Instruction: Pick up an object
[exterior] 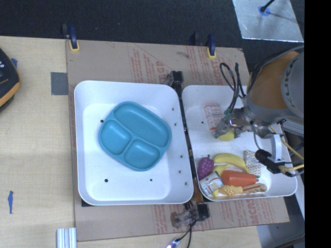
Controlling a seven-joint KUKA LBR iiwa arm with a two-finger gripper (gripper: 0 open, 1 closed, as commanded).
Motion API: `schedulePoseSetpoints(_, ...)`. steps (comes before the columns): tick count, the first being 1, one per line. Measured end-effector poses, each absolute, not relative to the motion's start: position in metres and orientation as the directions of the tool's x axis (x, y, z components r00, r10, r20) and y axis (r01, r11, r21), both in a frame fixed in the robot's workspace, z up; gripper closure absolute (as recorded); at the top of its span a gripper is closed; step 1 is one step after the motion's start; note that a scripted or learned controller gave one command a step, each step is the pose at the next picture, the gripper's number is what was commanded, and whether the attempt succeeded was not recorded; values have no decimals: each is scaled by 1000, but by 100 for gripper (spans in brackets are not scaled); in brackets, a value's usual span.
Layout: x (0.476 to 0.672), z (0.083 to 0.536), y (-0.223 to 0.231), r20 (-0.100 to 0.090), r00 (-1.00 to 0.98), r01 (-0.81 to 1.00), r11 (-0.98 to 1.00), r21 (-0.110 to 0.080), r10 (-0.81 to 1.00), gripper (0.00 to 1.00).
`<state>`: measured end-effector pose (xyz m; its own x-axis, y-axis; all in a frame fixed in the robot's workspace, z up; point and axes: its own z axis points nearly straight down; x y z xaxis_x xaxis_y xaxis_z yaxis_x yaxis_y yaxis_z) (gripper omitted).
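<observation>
Right now a yellow piece (225, 136) sits under the jaws — touching.

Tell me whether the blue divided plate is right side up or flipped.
Right side up: the blue plate shows three hollow compartments facing the camera, in the left bin.

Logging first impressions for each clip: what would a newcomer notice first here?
The blue tray with three compartments stands out, lying at a slant in the middle of the left bin. Next comes the arm, reaching from the right into the right bin, its gripper low over a small yellow item. Toy food is heaped at that bin's near edge: banana, purple grapes, orange carrot.
</observation>
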<state>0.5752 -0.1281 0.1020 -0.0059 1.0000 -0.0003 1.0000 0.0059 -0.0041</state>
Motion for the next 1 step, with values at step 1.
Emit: schedulePoseSetpoints(1, 604, 192, -49, 1, -4, 1000, 4, -2, 1000, 100)
